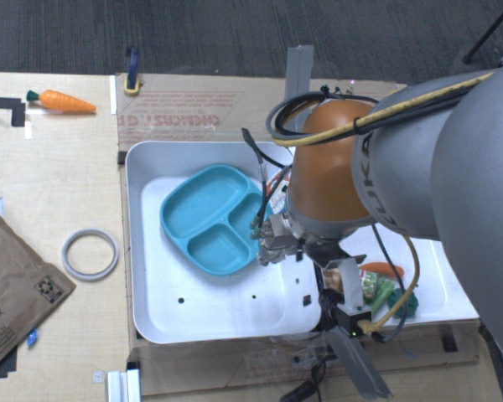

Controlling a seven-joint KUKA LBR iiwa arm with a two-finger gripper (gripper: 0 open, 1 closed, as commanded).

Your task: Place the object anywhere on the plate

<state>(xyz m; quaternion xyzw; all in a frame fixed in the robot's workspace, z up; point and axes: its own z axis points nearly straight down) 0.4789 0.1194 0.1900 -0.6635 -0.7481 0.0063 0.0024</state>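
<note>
Plate [208,220] sat bare in the left bin [151,224]; arm [377,174] hovered between bins, grip state unreadable, placement not yet done.

The arm [419,166] hides most of the right bin [453,296].

1. The flat brown cardboard sheet [203,107] behind the white bins is showing red printed letters, upside down and too blurred for reading.
2. The brown cardboard box [12,287] at the left edge is carrying black print; only "BOX" is reading clearly.
</note>
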